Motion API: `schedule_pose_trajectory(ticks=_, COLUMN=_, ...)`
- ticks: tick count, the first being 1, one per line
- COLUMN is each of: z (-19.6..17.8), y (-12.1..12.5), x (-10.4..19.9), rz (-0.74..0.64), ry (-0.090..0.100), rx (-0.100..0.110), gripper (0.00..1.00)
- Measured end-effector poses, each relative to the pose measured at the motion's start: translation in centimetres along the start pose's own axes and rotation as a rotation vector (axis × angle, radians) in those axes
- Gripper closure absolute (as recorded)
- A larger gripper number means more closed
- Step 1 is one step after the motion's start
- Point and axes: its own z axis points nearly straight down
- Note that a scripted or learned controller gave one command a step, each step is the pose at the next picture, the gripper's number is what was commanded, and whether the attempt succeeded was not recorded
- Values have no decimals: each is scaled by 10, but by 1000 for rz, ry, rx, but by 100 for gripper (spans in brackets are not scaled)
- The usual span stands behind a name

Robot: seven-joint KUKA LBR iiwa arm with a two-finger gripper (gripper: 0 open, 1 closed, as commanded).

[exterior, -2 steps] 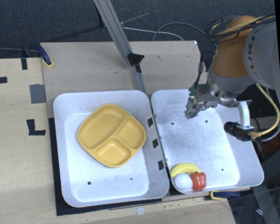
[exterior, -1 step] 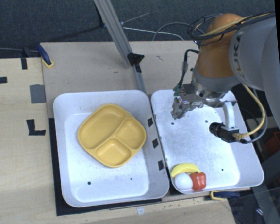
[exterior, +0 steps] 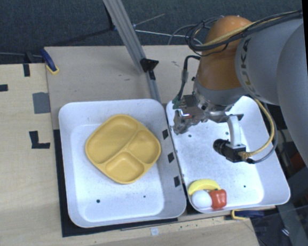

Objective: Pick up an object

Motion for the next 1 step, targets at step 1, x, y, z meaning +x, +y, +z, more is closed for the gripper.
schedule_pose_trajectory(ticks=1, z=-8, y=-6, x=53, rz=0, ry=-1, rx=1, gripper=100)
